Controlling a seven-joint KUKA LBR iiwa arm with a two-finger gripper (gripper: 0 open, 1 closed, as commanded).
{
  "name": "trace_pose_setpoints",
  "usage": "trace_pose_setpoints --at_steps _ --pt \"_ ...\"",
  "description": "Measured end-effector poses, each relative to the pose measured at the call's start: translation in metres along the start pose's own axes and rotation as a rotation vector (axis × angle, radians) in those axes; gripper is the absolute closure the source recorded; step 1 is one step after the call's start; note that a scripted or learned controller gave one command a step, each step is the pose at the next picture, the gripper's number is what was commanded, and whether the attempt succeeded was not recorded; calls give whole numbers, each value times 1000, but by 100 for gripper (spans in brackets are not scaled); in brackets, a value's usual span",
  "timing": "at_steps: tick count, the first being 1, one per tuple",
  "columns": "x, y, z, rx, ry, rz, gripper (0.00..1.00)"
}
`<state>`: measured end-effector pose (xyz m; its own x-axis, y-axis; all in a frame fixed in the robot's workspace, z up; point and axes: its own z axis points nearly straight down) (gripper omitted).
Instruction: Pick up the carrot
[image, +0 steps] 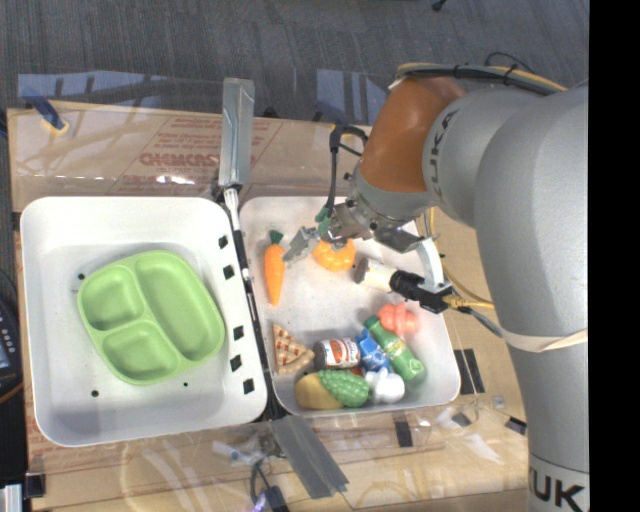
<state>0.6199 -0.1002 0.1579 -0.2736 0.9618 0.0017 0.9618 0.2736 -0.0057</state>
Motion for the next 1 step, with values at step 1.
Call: trace_pose_setpoints --at_steps 1 --pt "-16 -70 67 -2 0 -37 0"
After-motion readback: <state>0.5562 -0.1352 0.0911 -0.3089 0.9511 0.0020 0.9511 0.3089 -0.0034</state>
